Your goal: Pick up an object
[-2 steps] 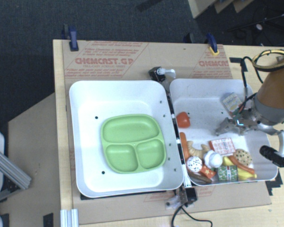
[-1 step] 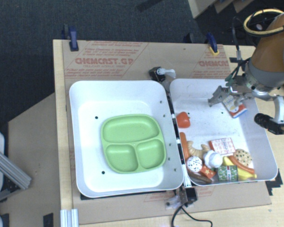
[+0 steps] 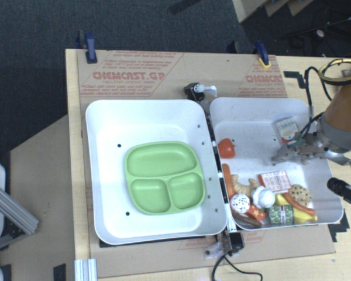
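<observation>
Gripper (image 3: 282, 155) position: we find it low in the right bin (image 3: 245, 113), at the end of the arm (image 3: 339, 122) that reaches in from the right edge, its tip over bare floor in the middle of that bin. We cannot tell from this view how the pincer stands, released or clenched, and we see nothing in its grasp.

No single object is named by the task, so we treat the loose items in the right bin as candidates. The nearest to the tip are the small printed packet (image 3: 286, 127), just beyond it on the far side, and the pink-and-white card (image 3: 275, 180), just on its near side. The red tomato-like piece (image 3: 226, 148) lies well to the left of the tip, beside the wall shared with the other bin. The main pile sits along the near wall: a white dotted ball (image 3: 240, 203), a plain white ball (image 3: 264, 198), a cookie (image 3: 299, 193), a green packet (image 3: 280, 215) and a yellow piece (image 3: 304, 216). A long orange carrot-like piece (image 3: 227, 183) lies with its long axis running far to near along the left wall.

The left bin (image 3: 105, 133) holds a green divided plate (image 3: 164, 176) with three compartments, lying flat in the middle.

We judge the packet or the card the shortest reach.
</observation>
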You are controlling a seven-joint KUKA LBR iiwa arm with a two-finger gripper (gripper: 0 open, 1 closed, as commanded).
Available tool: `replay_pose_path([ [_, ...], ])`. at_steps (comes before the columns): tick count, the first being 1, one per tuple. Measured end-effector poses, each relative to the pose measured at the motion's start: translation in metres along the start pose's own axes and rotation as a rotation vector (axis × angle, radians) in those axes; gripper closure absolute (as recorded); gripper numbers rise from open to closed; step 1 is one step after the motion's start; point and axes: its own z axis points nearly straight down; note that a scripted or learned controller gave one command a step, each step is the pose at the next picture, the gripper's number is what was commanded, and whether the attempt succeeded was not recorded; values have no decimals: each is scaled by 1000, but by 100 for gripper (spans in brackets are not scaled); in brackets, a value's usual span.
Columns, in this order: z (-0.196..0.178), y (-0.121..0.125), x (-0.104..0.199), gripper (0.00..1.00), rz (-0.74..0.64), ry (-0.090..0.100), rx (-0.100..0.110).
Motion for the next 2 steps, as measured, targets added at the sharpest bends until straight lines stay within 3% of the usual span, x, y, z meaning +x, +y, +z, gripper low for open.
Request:
replay_pose_path([
  [1, 8, 89, 28, 0, -5, -2, 2],
  [2, 7, 120, 75, 0, -3, -3, -4],
])
